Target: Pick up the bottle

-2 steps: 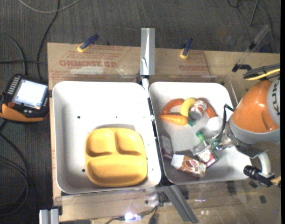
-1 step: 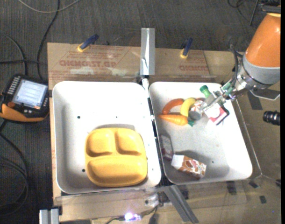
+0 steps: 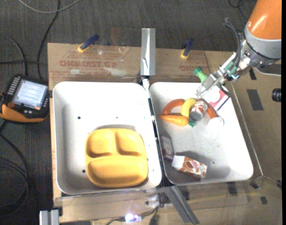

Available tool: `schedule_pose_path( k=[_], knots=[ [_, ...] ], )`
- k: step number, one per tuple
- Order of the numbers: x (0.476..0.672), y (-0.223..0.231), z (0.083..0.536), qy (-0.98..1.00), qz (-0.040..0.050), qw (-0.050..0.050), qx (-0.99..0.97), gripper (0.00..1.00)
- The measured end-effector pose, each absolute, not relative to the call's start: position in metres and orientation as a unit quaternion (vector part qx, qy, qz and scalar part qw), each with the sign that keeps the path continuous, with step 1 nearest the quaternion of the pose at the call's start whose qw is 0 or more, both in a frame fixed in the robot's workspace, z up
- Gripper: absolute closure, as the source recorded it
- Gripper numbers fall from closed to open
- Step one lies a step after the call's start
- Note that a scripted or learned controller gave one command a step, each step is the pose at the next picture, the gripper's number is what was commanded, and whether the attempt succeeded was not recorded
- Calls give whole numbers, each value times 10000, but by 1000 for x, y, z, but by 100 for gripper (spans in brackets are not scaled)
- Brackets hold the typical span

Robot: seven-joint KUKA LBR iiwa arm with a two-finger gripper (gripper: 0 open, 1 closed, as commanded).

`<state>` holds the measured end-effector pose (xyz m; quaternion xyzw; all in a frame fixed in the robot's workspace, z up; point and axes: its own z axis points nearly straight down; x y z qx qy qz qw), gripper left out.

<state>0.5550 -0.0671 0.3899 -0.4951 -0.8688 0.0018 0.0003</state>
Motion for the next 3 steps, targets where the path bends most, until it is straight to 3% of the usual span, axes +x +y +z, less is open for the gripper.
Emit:
schedule_pose_path(
  k=[1,2,3],
  knots=[
    [595,28,337,-8507,24,16,-5257,100],
    [636,-31,409,-8148,25,0,-5797,100],
    [593,67,350,-8140,28,21,-5808,100]
  ],
)
